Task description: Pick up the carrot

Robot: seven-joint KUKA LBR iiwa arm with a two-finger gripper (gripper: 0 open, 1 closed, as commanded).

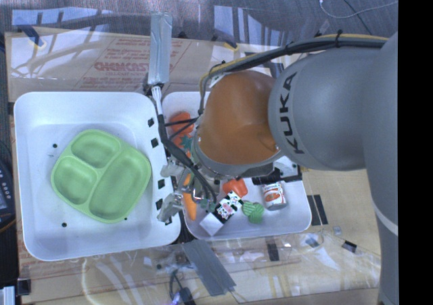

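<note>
The arm's orange band [237, 118] and grey body hang over the right bin [298, 219] and hide most of it. The gripper [179, 201] is low at that bin's left wall, near the front corner. A slim orange piece that looks like the carrot [191, 207] lies right against the gripper, partly hidden by it. More orange [178, 124] shows near the bin's back left, half under the arm; I cannot tell what it is.
A green three-compartment plate [101, 175] lies in the left bin [34, 229]. In the right bin's front are a black-and-white carton [229, 206], a green item [254, 212], a small red-labelled can [272, 195] and another orange piece [235, 187]. Cables run along the divider.
</note>
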